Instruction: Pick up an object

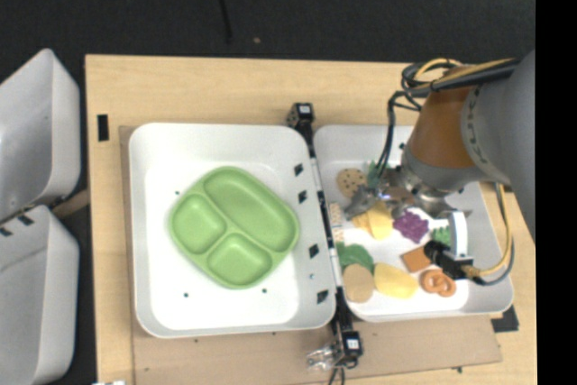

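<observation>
Down low in the right bin [487,297], tool [379,194] among the toy food [397,280] — grip impossible to tell, nothing lifted yet, pick unfinished.

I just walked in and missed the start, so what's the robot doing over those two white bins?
The grey arm reaches in from the right and hangs low over the right bin, above a pile of toy food: purple grapes, a yellow piece, an orange pretzel shape. Nothing looks lifted yet. The left bin holds a green divided plate.
</observation>
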Robot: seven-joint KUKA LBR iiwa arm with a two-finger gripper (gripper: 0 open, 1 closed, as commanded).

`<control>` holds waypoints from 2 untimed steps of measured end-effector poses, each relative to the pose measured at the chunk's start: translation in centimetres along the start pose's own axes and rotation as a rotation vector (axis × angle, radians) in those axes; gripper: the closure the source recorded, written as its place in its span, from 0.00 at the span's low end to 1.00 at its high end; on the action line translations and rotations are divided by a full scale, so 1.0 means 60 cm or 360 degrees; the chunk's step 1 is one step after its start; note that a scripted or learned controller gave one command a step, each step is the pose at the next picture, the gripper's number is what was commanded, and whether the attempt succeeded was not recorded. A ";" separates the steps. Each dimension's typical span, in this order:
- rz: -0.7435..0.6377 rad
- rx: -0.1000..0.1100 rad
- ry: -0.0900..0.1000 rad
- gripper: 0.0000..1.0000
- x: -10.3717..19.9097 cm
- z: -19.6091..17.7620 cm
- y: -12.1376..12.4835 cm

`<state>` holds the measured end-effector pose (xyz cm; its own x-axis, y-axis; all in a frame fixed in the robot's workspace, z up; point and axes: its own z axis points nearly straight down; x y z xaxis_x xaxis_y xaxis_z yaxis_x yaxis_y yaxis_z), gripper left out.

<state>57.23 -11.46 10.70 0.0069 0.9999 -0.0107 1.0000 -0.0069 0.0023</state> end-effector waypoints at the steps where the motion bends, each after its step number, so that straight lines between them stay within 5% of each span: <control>1: -0.0001 0.0012 0.0016 1.00 0.010 -0.010 -0.002; 2: -0.0026 0.0004 0.0021 1.00 0.160 -0.162 -0.062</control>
<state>53.59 -1.70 20.30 -0.0091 1.0000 0.0023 1.0000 0.0091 -0.0004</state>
